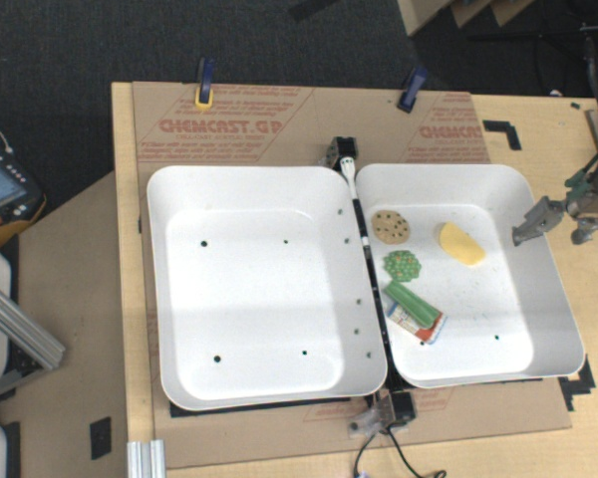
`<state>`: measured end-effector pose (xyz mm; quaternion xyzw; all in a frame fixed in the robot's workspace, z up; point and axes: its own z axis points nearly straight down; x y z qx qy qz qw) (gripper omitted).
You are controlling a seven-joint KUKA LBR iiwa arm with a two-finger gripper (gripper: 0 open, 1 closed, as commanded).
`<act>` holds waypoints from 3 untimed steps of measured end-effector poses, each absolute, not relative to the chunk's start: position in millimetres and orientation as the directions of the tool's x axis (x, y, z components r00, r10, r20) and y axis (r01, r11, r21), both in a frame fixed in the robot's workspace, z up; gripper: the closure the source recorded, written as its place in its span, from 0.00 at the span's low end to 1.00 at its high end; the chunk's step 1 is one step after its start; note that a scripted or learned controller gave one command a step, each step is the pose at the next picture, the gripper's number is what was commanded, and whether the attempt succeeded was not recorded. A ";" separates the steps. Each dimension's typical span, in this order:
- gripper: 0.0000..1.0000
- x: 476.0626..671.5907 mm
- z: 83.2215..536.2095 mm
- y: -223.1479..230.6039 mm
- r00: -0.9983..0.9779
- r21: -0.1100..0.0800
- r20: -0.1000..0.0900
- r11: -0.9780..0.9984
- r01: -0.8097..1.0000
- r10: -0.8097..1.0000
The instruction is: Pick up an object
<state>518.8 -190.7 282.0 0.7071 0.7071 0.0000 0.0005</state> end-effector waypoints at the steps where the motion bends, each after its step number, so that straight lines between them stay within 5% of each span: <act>1: 1.00 519.4 292.9 -190.9 -0.001 0.004 -0.003 0.001 1.000 1.000; 2: 1.00 478.1 344.4 -227.1 0.004 0.007 -0.006 -0.004 1.000 1.000; 3: 1.00 480.4 387.3 -202.1 -0.004 0.008 -0.003 0.004 1.000 1.000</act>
